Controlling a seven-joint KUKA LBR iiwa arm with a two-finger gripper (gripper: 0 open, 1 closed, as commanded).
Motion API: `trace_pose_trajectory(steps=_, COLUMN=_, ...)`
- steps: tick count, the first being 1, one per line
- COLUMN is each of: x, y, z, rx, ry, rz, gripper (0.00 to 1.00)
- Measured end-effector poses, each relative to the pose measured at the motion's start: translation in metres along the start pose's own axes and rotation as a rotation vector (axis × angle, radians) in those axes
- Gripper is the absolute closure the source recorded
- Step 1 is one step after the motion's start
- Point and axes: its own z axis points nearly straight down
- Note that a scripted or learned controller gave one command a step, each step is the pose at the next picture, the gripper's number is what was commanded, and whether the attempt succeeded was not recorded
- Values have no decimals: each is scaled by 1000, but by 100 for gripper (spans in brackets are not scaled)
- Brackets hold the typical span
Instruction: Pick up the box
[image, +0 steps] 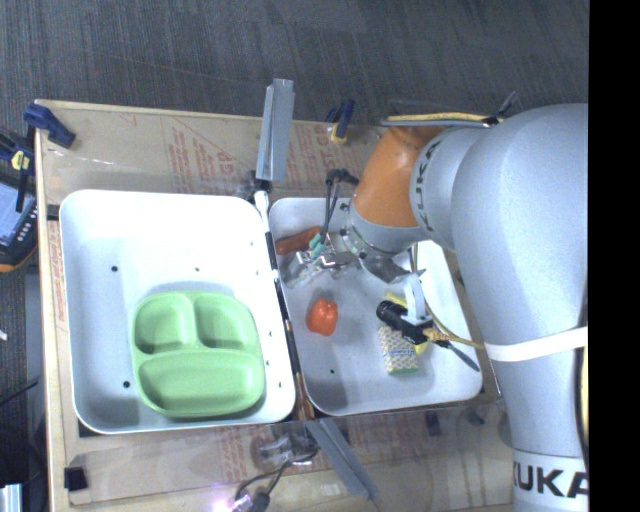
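The gripper (312, 256) hangs low near the right bin's (330, 395) far left corner; its grip state can't be told. The box (401, 350) lies near the bin's right edge.

Patterned box (401, 351) lying flat, right bin's near-right part.

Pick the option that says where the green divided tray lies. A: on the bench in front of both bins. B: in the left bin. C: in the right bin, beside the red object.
B: the green divided tray lies in the left bin, toward its front edge.
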Motion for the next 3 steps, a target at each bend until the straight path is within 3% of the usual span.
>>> trace_pose_trajectory(steps=1, x=-38, y=-75, z=-92, rx=-4, ry=-2, rz=-97, gripper=0)
trace_pose_trajectory(steps=2, x=-66, y=-133, z=-16, rx=-1, ry=0, rz=-50, gripper=0)
trace_pose_trajectory(steps=3, x=-66, y=-133, z=-16, rx=-1, ry=0, rz=-51, gripper=0)
